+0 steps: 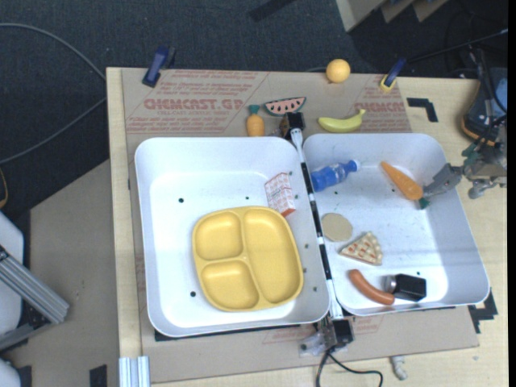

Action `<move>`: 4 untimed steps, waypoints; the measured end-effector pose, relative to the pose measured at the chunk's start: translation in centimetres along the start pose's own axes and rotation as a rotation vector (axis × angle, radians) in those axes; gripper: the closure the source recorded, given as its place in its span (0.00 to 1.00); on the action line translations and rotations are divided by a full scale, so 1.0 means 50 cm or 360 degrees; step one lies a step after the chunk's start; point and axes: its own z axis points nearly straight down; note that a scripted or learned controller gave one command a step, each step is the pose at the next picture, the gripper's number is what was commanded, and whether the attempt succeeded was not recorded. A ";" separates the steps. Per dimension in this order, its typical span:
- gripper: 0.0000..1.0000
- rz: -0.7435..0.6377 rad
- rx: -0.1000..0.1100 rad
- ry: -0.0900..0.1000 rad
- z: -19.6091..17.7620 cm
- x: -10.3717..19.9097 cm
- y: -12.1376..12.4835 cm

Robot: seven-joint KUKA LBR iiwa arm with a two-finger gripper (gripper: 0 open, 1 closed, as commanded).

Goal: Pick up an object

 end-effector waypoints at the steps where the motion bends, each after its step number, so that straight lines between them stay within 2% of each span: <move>1: 0.00 -0.0009 -0.0003 0.0015 0.261 0.010 0.133; 2: 1.00 -0.0008 -0.0005 0.0000 0.239 0.003 0.132; 3: 1.00 0.0002 0.0055 -0.0005 0.259 0.068 0.220; 4: 1.00 -0.0001 0.0010 0.0004 0.259 0.180 0.178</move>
